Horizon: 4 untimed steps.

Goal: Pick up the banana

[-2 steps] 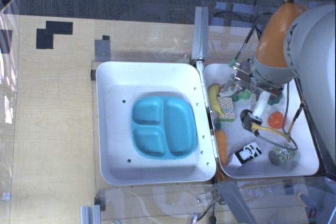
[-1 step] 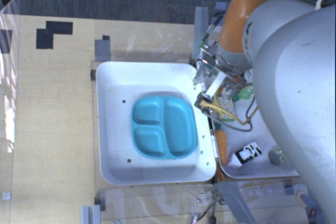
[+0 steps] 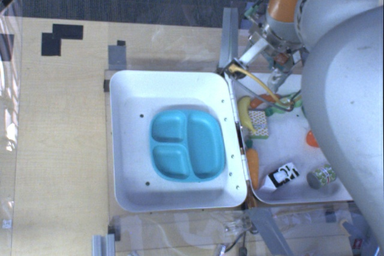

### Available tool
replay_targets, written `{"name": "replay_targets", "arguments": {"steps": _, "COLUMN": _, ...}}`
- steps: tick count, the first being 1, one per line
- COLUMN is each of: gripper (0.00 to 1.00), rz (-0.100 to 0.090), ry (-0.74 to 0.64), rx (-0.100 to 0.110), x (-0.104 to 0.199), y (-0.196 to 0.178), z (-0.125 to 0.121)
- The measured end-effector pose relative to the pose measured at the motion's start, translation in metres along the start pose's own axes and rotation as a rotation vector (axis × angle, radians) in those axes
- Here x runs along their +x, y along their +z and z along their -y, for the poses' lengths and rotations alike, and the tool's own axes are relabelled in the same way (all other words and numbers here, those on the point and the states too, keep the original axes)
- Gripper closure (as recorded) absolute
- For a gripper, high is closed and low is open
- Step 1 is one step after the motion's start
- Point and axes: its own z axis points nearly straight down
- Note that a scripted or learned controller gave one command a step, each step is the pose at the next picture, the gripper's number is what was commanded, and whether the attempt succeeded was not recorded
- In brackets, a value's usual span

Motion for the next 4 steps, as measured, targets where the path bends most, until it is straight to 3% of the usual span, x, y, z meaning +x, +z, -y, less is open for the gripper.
{"name": "replay_targets", "arguments": {"steps": 1, "gripper": 0.00, "rz": 0.000, "ry": 0.264, "rx": 0.003, "x": -0.007, "y": 0.030, "z": 0.087}}
{"name": "replay_targets", "arguments": {"steps": 2, "gripper": 0.00, "rz": -0.003, "ry": 0.387, "rx": -0.002, "x": 0.003, "y": -0.063, "z": 0.075}}
{"name": "replay_targets", "arguments": {"steps": 3, "gripper": 1.00, "rz": 0.000, "ry": 0.387, "rx": -0.003, "x": 0.004, "y": -0.070, "z": 0.074}}
{"name": "replay_targets", "arguments": {"steps": 4, "gripper": 0.00, "rz": 0.000, "ry": 0.388, "rx": -0.003, "x": 0.004, "y": -0.070, "z": 0.074}}
